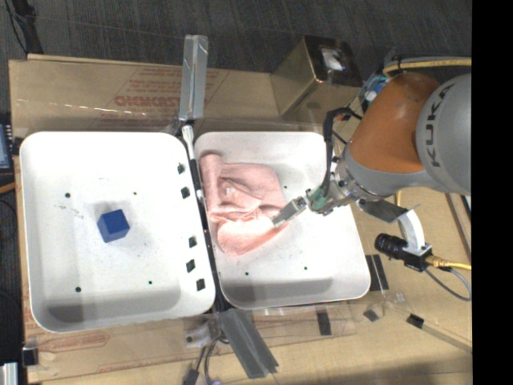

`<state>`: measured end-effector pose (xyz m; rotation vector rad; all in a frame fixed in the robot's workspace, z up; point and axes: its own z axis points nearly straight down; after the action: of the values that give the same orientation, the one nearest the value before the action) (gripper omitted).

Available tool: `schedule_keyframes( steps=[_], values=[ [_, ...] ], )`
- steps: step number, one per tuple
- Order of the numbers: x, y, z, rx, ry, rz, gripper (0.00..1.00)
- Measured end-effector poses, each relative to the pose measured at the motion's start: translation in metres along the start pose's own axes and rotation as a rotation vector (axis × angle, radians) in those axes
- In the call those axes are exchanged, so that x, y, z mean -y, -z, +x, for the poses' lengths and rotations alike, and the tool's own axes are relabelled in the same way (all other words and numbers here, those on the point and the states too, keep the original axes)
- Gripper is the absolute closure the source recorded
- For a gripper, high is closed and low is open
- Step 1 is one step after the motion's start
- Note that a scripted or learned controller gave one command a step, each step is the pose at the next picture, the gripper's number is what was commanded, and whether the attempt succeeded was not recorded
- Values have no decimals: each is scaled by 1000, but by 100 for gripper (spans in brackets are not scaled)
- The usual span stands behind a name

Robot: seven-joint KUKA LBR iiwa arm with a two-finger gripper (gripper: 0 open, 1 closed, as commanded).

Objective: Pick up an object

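We see the claw (282, 213) down low in the right bin (345, 255). Its tip sits right at the 3 o'clock edge of a pink cloth (240, 199). The tip touches the cloth or is just over it. We cannot tell if the claw is open or closed, and we cannot tell if it has hold of the cloth.

The pink cloth lies crumpled in the right bin. It fills the side of the bin toward 9 o'clock, up close to the wall between the two bins. From the claw, most of the cloth spreads out toward 10 o'clock.

Behind the claw, toward 2 o'clock, we see the grey arm (449, 135) with its orange band (389, 131). It comes in over the 3 o'clock rim of the right bin.

Far off toward 9 o'clock from the claw sits the left bin (48, 287). A small blue cube (114, 224) rests on its floor, near the middle and well apart from the cloth.

Both bins sit side by side on the desk (88, 87), which is brown like cardboard. At 12 o'clock from the right bin, a small tan box (309, 74) stands on the desk.
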<state>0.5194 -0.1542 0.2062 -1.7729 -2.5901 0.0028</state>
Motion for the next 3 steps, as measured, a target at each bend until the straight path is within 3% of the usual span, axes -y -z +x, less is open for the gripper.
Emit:
schedule_keyframes(
  steps=[1, 2, 3],
  values=[
    [-18, -90, 48, -1, -144, 2, 0],
    [-29, -115, 48, -3, -35, 1, 0],
    [-29, -105, 47, -3, -31, 2, 100]
  ],
)
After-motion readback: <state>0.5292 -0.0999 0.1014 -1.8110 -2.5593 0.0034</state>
